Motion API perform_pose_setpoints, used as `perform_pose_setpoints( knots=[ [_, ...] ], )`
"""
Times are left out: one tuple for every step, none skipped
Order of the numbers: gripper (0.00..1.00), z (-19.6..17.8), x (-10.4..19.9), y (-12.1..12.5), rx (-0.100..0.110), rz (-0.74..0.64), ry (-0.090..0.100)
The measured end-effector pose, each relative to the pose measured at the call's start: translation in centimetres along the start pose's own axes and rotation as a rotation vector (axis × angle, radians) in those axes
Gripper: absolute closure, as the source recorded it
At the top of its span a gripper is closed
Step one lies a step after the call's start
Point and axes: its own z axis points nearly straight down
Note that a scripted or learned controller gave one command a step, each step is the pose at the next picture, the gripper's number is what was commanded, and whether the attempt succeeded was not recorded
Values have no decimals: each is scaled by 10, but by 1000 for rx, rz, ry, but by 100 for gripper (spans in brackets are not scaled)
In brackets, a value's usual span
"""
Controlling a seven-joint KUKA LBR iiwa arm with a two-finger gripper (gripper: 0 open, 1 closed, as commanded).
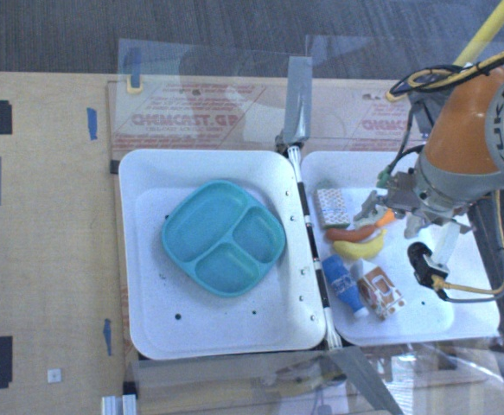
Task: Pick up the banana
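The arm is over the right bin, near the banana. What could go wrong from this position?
1. The banana lies against an orange carrot-like item, so the gripper may catch that instead, or both.
2. A blue bottle and a small brown box lie close below the banana; a push could knock them.
3. The banana sits near the right bin's inner wall, limiting approach room.

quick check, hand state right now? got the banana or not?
Hand: cannot be told. It sits low in the right bin, just above the banana and an orange item; no grasp of the banana shows.
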Motion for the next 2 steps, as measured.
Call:
perform_pose_setpoints(
  knots=[
    [0, 74, 3, 0, -11, -143, 1],
    [100, 63, 0, 2, -16, -136, 0]
  ],
)
